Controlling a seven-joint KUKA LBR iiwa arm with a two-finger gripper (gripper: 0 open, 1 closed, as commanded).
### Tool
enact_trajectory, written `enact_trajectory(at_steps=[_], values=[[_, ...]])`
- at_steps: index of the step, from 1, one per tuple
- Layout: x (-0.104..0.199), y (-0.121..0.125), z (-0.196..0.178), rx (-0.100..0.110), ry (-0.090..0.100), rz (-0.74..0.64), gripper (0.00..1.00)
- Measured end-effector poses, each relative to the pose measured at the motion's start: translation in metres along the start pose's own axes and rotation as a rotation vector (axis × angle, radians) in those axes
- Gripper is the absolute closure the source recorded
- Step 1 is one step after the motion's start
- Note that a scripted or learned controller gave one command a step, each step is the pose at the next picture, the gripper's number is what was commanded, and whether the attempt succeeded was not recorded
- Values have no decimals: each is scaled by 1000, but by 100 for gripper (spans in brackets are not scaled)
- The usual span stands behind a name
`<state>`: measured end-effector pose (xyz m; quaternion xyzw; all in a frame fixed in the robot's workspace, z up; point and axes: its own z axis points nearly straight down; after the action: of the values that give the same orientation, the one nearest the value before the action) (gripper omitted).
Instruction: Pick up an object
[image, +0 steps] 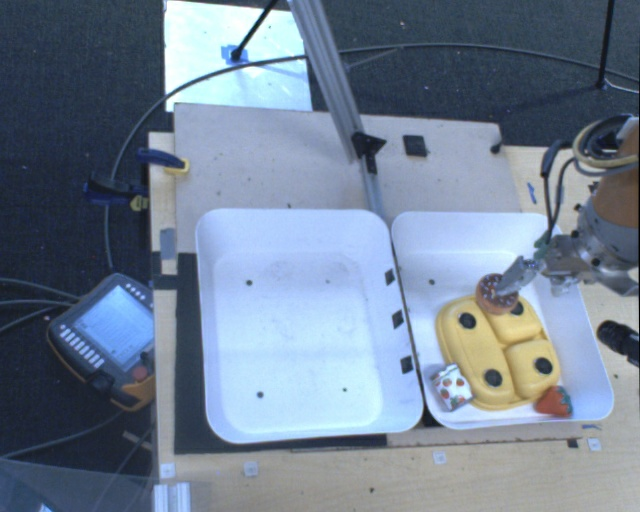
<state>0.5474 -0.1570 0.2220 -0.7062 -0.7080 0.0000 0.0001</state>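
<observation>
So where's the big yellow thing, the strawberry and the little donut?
big yellow thing (497, 352), camera view, its middle.
strawberry (553, 402), camera view, its red body.
little donut (493, 292), camera view, its sprinkled top.

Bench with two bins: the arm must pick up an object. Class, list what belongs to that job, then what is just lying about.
Belongs to the job:
- gripper, over the right bin
- yellow toy
- brown ring
- red piece
- small white patterned object

Just lying about:
- left bin
- handheld pendant
- clamps
- cables
</observation>
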Motion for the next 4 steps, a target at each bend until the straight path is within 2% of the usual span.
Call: enact_trajectory(at_steps=[1, 2, 3, 4], values=[[-7, -7, 57, 2, 0, 2, 0], [-5, -6, 89, -13, -3, -4, 0], [-4, -6, 81, -12, 1, -3, 100], [3, -12, 32, -4, -1, -2, 100]])
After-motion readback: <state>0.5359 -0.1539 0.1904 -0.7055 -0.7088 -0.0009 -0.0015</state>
